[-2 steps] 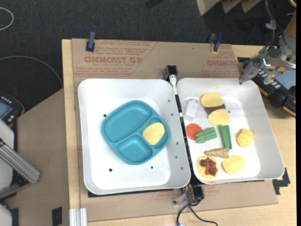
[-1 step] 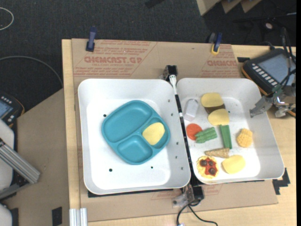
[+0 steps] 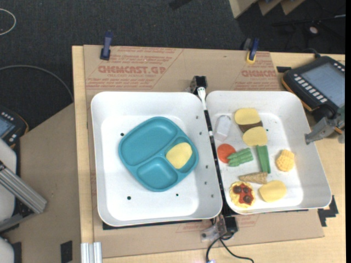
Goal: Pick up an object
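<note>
At three o'clock the pincer (image 3: 318,130) hovers by the right bin's (image 3: 312,147) rim; its state cannot be told. Corn (image 3: 284,160) lies nearby.

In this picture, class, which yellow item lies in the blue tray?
The pale yellow piece, alone in the tray's right compartment; the other yellow items sit in the right bin.

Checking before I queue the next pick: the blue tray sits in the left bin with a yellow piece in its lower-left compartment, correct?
Not quite. The camera view shows the blue tray in the left bin, but the yellow piece lies in the tray's right compartment, not its lower-left one.
</note>
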Available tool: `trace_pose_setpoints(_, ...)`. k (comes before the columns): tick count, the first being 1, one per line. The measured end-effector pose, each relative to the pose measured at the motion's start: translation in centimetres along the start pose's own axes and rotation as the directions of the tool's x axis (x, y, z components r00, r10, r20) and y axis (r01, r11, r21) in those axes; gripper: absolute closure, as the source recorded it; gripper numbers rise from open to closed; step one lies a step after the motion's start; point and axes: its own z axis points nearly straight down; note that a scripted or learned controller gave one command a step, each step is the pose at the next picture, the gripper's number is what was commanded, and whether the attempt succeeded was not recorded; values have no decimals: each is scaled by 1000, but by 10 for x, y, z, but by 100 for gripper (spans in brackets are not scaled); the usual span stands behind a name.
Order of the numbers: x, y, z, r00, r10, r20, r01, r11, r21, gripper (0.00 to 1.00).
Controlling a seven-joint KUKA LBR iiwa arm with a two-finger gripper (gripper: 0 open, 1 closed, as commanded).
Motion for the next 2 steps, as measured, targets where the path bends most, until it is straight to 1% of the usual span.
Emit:
trace_pose_setpoints(1,-1,3,-6,1000,-1,2,1,1000,1,100)
trace_pose_setpoints(2,-22,-3,187,1000,3,-7,-3,1000,21,100)
